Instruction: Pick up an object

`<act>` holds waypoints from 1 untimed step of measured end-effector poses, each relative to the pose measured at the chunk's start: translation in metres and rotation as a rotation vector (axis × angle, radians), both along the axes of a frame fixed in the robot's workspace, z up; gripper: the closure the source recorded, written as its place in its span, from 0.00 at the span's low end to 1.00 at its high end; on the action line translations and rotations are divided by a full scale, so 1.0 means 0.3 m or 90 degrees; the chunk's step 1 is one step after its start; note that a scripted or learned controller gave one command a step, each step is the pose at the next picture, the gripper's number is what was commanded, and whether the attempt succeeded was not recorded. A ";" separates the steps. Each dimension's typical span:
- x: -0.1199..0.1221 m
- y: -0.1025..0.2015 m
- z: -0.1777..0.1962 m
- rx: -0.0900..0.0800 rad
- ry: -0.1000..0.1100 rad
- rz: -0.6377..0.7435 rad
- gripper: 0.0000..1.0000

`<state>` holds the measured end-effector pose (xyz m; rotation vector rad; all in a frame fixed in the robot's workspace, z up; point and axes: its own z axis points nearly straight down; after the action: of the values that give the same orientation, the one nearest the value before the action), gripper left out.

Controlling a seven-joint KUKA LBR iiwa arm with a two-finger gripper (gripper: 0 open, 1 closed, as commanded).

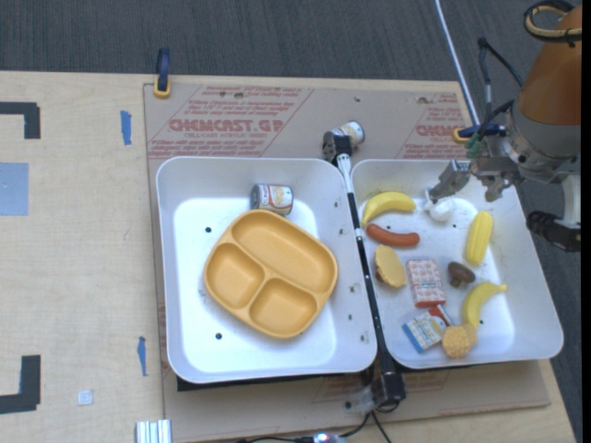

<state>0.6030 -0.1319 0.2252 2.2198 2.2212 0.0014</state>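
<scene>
Hand (471, 181): hung spread and gripping nothing over the right bin's (545, 293) far edge.
White object (441, 210): lay just below the hand, by the bin's far wall; its long axis could not be told.
Corn cob (478, 237): near it, long axis running far to near.
Left bin (175, 247): held a yellow divided plate (270, 273) and a small can (272, 197).
Bench (65, 275): pale wood, blue tape marks.

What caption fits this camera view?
Robot tool hovers open above toy food in the right bin; yellow plate waits left.
</scene>
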 end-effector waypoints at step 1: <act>0.229 0.051 -0.414 -0.001 -0.011 0.000 0.00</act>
<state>0.6715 -0.1166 0.1008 2.2103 2.2113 0.0180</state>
